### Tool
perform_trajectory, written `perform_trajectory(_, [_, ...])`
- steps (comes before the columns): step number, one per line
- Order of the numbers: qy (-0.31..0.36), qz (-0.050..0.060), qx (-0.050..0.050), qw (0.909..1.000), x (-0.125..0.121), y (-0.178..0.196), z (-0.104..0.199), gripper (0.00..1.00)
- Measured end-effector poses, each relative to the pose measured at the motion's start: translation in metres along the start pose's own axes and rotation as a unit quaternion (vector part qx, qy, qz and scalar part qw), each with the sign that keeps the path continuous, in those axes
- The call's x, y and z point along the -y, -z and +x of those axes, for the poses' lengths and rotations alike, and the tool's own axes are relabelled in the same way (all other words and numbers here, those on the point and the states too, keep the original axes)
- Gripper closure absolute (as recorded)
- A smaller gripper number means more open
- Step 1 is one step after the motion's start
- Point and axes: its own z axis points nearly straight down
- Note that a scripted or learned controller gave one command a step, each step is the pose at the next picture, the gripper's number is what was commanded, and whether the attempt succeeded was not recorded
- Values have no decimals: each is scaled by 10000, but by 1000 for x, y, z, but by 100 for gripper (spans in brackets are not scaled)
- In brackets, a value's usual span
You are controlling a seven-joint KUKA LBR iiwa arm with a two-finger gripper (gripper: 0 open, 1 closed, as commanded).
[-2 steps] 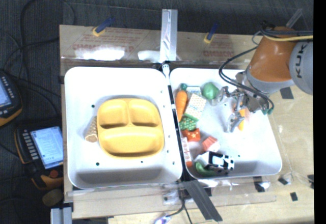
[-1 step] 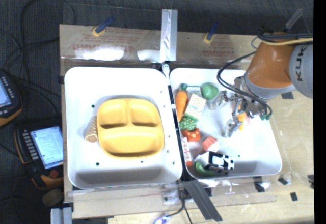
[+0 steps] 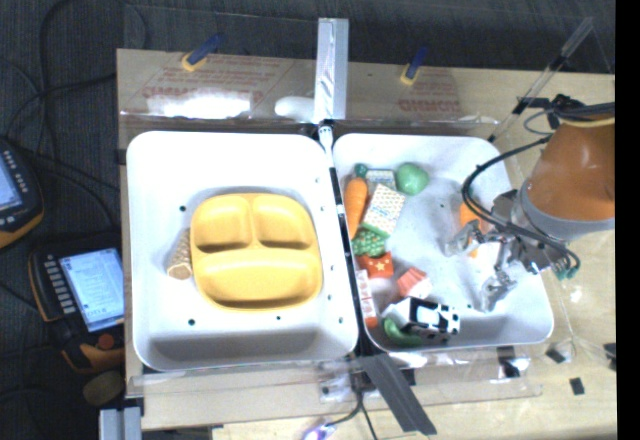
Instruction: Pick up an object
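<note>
The small orange plastic toy carrot [image 3: 355, 205] looks light, stiff and slippery, best pinched mid-body; whether the two-finger gripper [image 3: 497, 278] is spread, I cannot tell.

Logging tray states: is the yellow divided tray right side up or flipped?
Right side up: the yellow tray in the left bin shows its recessed compartments facing up.

Your gripper [image 3: 487, 268] hangs over the right bin [image 3: 520, 333], near its right wall. Left of the fingers you've got a toy carrot [image 3: 354, 203], a small box [image 3: 383, 207] beside it and a ball [image 3: 411, 177] behind. The toy cow [image 3: 432, 319] lies toward the front. A compartment plate [image 3: 256, 248] sits in the left bin [image 3: 160, 328].
</note>
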Motion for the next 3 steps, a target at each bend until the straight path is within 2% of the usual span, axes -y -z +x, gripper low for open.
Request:
perform_trajectory(1, [313, -4, 17, 9995, 11, -2, -78, 0])
perform_trajectory(2, [-178, -11, 16, 9998, -7, -1, -73, 0])
perform_trajectory(3, [-230, -15, 14, 9997, -28, -2, -98, 0])
